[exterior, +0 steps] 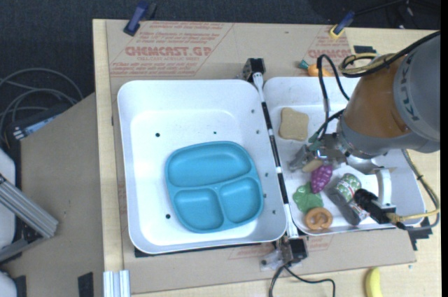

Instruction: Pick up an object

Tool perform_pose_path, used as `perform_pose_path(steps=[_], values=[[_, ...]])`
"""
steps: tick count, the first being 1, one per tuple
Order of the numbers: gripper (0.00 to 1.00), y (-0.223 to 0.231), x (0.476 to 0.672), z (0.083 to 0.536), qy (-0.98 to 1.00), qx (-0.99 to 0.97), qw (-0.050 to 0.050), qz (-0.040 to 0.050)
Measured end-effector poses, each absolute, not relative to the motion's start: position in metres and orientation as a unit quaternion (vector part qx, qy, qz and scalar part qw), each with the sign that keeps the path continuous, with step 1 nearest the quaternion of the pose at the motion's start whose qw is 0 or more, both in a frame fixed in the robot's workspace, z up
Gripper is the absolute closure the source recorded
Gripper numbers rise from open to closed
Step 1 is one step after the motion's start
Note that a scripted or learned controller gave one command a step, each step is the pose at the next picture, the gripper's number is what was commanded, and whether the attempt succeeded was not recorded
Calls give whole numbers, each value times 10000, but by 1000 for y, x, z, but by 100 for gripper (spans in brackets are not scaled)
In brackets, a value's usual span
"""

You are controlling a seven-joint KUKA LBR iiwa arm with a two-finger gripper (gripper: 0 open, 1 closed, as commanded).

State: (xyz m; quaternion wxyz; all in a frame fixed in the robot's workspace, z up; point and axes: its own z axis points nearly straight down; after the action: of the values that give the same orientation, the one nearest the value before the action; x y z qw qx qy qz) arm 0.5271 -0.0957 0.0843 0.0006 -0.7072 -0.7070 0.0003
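The gripper [306,157] was seen low in the right bin [413,199], near its left wall, and whether it was clenched or released could not be told. Just beside it lay a purple grape bunch [321,176], with a green piece [305,198] and a brown pretzel-like ring [319,219] nearer, a can [346,188] to the right and a tan slice [293,124] farther off. A clean pick would be judged best made on one item centred squarely, neighbours left undisturbed
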Motion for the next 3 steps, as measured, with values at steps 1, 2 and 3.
perform_pose_path(steps=[1,2,3], values=[[0,-91,513,84,-7067,-7075,16,5],[0,-98,491,84,-7069,-7073,10,4],[100,-98,492,96,-7064,-7078,-11,-10]])
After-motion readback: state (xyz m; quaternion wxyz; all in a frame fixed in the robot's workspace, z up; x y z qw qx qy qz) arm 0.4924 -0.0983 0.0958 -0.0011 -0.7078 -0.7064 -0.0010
